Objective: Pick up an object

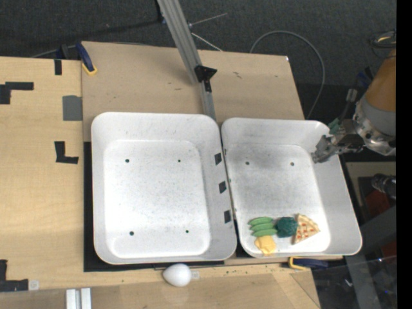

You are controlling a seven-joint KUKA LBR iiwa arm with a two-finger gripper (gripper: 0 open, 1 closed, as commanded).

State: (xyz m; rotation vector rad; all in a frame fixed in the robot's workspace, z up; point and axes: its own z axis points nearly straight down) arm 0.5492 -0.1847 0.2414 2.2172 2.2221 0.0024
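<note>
Several small toy foods lie in the near corner of the right bin: a green pea pod, a dark green broccoli piece, a yellow piece and a pizza slice. My gripper hangs over the right bin's far right rim, well behind the toys. Nothing shows between its dark fingers.
The left bin stands beside the right one. A white egg lies on the bench in front of the left bin. A grey metal pole slants in from the back toward the gap between the bins.
</note>
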